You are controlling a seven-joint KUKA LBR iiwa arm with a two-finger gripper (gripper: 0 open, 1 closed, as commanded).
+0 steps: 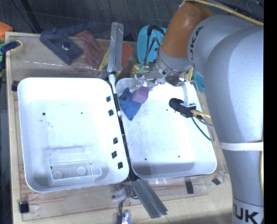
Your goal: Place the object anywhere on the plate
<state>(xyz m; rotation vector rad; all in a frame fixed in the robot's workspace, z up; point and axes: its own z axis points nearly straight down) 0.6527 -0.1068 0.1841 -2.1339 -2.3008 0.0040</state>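
1 purple block [141, 95] against a blue piece [129, 107] just below the end effector [144, 84], grip state unclear.

Left bin [31, 92]: floor open across its upper and middle parts. A clear tray [73, 164] takes up the lower left portion.

Right bin [176, 167]: floor open through the centre and lower part. The upper left corner is obstructed by a blue piece [129, 107] with a purple block [141, 95] against it, and the gripper [145, 80] sits directly over them.

The grey arm [231, 78] overhangs the right bin's right edge and blocks approach from that side. Black clips [115, 140] line the wall shared by the bins.
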